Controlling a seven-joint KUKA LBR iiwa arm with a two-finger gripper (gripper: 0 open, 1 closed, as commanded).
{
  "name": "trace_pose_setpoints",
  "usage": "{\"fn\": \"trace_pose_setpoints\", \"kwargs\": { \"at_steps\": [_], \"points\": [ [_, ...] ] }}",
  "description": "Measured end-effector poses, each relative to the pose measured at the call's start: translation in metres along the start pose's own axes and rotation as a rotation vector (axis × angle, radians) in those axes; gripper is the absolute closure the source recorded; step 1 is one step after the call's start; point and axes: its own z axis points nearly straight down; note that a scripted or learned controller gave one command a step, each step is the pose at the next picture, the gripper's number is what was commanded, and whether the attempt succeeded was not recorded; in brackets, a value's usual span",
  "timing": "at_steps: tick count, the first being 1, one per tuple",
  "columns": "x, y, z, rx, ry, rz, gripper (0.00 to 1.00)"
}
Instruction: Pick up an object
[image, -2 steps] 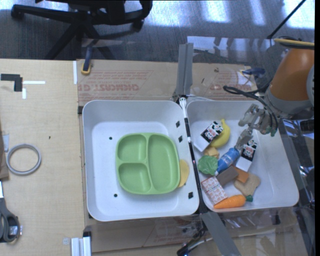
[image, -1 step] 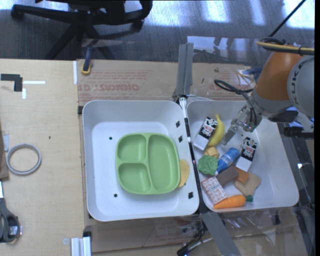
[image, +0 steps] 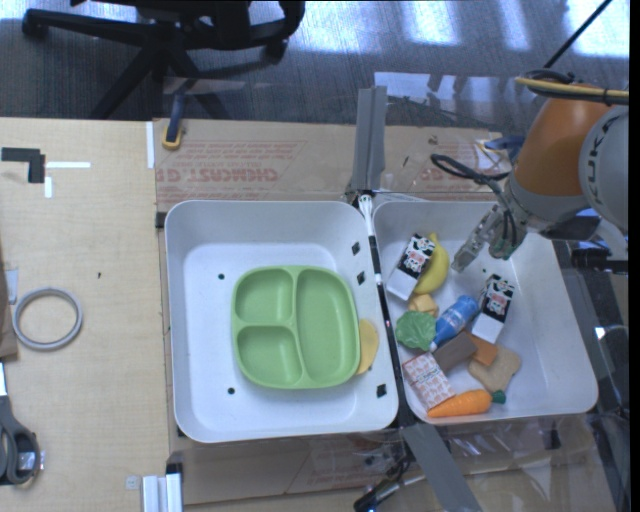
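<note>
My gripper (image: 484, 243) hangs over the back of the right bin (image: 560, 330), its fingers spread with nothing between them. Below and left of it lie a banana (image: 434, 270) and a small milk carton (image: 415, 256). A second carton (image: 496, 298) lies just under the gripper's near side. A blue bottle (image: 456, 317), a green leafy toy (image: 416, 329), a brown block (image: 455, 352), a bread slice (image: 497, 368), a carrot (image: 461, 404) and a red-patterned packet (image: 426, 378) fill the bin's near half.
The left bin (image: 195, 330) holds a green three-part plate (image: 297, 326) with a yellow disc (image: 368, 345) at its right edge. A metal divider post (image: 369, 140) stands between the bins at the back. A tape roll (image: 44, 318) lies on the wooden bench, far left.
</note>
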Motion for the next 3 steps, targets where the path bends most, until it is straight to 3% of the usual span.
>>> {"fn": "trace_pose_setpoints", "kwargs": {
  "at_steps": [1,2,3],
  "points": [
    [0.05,0.015,-0.149,0.003,0.006,0.352,1.0],
    [0.131,-0.025,-0.133,0.006,0.009,0.505,1.0],
    [0.131,-0.025,-0.133,0.006,0.009,0.505,0.0]
  ]
}}
